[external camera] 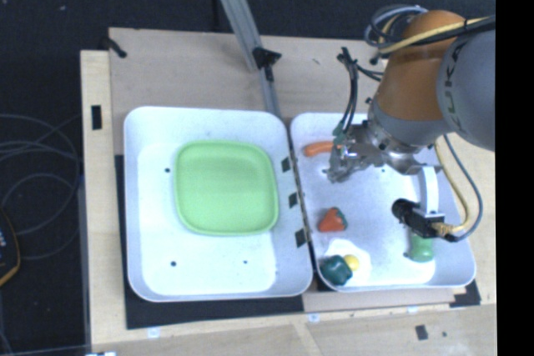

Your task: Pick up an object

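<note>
The grey arm with its orange band reaches in from the right and hangs over the right shallow white bin (467,263), its two-finger gripper (340,165) low over the bin's upper left area. Just beside it lies a slim orange carrot-shaped toy (317,149), close to the gripper's left side, and nothing sits between the fingers. Whether they are spread or pressed together, I cannot tell from this slant. Further down the bin floor sit a small red-orange pepper-like piece (332,220), a dark green and yellow cluster on a white disc (340,265) near the bottom edge, and a green lump (420,249) at the right. The left white bin (142,179) carries a pale green square plate (225,186). This looks like the approach step, with no pick made. The next move likely calls for centring over the carrot toy, lowering, and closing squarely across its narrow body.
</note>
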